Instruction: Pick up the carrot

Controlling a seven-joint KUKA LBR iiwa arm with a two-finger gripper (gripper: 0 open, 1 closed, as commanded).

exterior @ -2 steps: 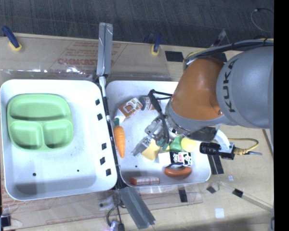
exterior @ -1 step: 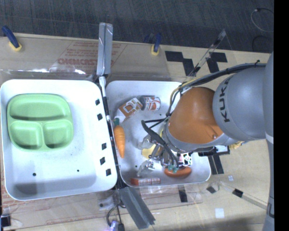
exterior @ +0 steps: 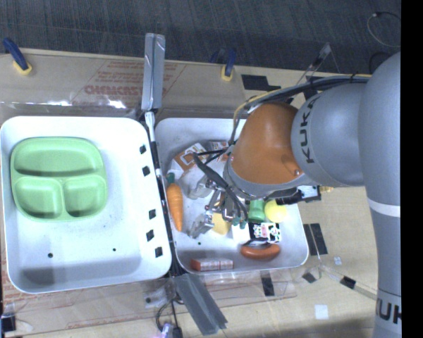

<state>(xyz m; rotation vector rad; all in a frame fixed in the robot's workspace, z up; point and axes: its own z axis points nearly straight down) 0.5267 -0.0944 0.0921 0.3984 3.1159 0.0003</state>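
Even overhead light, soft shadows, slightly grainy picture, mild glare.

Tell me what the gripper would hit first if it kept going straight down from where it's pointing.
Probably the yellow toy piece under the gripper, not the carrot, which lies further left by the bin wall. Depth is hard to judge.

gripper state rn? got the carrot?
Gripper: open or shut cannot be told from the camera view. Carrot lies in the right bin by its left wall, not held.

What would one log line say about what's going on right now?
arm: over right bin | gripper: beside carrot, not holding it | carrot: lying by bin's left wall | green tray: left bin
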